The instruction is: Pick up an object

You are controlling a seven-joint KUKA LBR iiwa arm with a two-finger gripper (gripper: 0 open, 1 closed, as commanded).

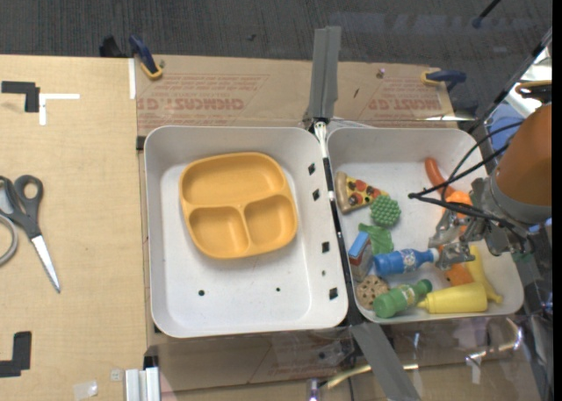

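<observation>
The right bin holds several toys. Among them are a pizza slice, a green bumpy ball, a blue bottle, a green bottle, a yellow bottle, a cookie and an orange carrot. My gripper hangs low over the bin's right side, just right of the blue bottle's cap and above an orange piece. Nothing is visibly lifted by it.
The left bin carries a yellow divided plate. Scissors lie on the bench at far left. A grey divider bar runs between the bins at the back. Black cables cross over the right bin's far corner.
</observation>
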